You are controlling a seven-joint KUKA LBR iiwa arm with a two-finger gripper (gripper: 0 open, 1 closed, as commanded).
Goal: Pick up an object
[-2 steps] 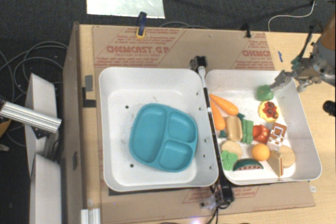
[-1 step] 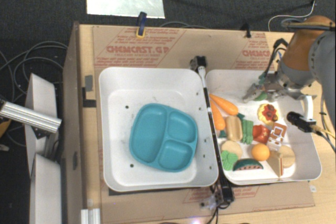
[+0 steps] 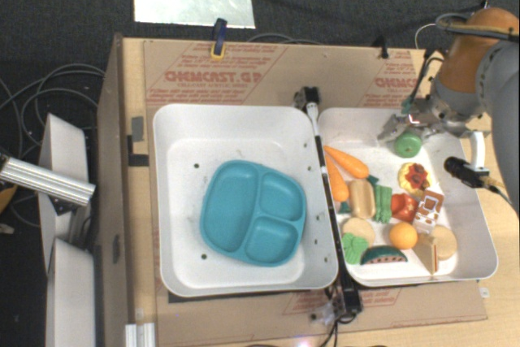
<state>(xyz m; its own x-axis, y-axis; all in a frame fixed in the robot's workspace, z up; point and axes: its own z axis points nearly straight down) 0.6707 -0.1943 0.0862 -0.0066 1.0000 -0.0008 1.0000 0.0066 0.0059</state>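
I see two white bins side by side on a brown board. The left bin (image 3: 175, 142) has a blue plate (image 3: 253, 212) in it, the kind with three parts. The plate lies flat near the middle.

The right bin (image 3: 479, 232) is full of toy food. The robot arm (image 3: 479, 65) comes in from the right, up near the top corner of this bin. Its gripper (image 3: 404, 128) is low, at the far end of the bin. A round green toy (image 3: 408, 145) sits right under the gripper, touching it or almost touching it. I cannot tell if the gripper is apart or together, and I cannot tell if it has the green toy.

Lower down lies an orange carrot (image 3: 347, 162), tilted, near the wall between the bins. Below that are more toys packed close: an orange ball (image 3: 403, 236), a red pepper (image 3: 403, 206), a watermelon slice (image 3: 383, 256) and a yellow piece with red spots (image 3: 414, 175).

A blue clip (image 3: 218, 38) sits on the board's far edge.
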